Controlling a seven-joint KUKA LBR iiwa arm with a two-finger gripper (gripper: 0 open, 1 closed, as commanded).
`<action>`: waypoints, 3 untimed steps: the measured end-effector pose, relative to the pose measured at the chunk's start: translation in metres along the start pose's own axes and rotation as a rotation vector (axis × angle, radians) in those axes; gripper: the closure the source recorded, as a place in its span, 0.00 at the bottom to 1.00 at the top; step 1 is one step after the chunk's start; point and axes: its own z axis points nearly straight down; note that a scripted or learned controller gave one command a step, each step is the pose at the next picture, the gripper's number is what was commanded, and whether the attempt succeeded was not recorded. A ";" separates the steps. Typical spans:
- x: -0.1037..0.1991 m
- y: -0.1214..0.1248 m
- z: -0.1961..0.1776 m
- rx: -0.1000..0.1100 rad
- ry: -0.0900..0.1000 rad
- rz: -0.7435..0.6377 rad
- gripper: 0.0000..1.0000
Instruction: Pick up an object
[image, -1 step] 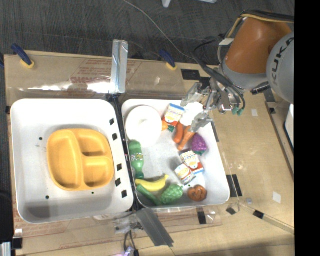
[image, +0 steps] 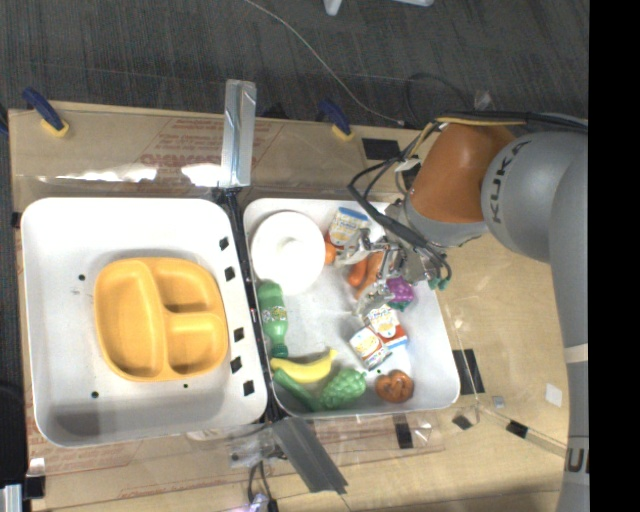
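Note:
My gripper (image: 385, 268) is low in the right bin (image: 438, 330), at its upper right. It sits right over an orange carrot (image: 361, 271) and beside a purple grape bunch (image: 400, 291). The arm's orange band (image: 450, 180) hangs above the bin's far right corner. Nothing is visibly lifted off the bin floor. Close by lie a small printed cup (image: 347, 226) and a white round plate (image: 289, 250).
Also in the right bin are a green bottle (image: 272, 318), a banana (image: 305, 368), a green textured fruit (image: 343, 387), small snack cartons (image: 376, 338) and a brown item (image: 396, 385). The left bin (image: 50, 300) holds a yellow divided tray (image: 160, 317).

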 end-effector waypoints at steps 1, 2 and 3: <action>0.041 0.006 0.005 0.004 -0.010 -0.019 0.00; 0.026 0.003 0.003 0.006 -0.013 -0.042 0.00; 0.023 0.005 -0.008 0.008 -0.017 -0.050 1.00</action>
